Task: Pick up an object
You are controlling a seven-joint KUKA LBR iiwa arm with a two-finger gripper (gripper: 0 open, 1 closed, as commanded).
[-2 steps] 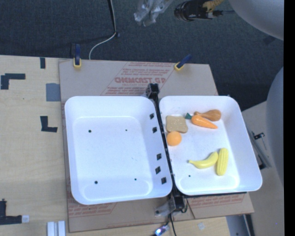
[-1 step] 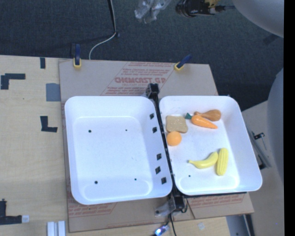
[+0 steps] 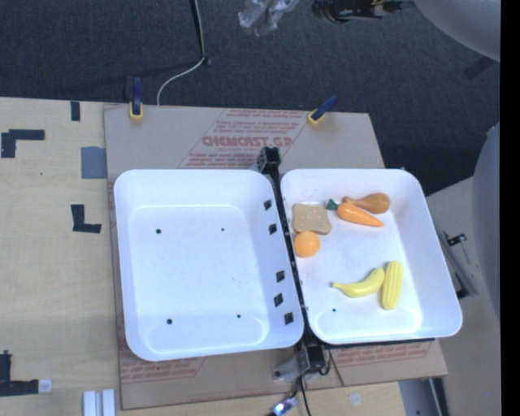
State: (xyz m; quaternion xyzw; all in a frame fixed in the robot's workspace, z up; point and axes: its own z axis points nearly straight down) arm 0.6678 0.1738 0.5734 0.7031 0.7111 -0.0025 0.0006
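The right bin holds several toy foods. A tan bread slice lies by its left wall, and an orange ball sits just below it. An orange carrot lies at the back, touching a brown pear-shaped piece. Nearer the front, a yellow banana lies beside a yellow corn cob. My gripper is a pale blur at the top edge, high above the dark floor and well behind both bins. It is far from every object.
The left bin sits against the right one on a cardboard sheet held by two clamps. A white cable runs across the floor behind the bench. The grey arm crosses the top right corner.
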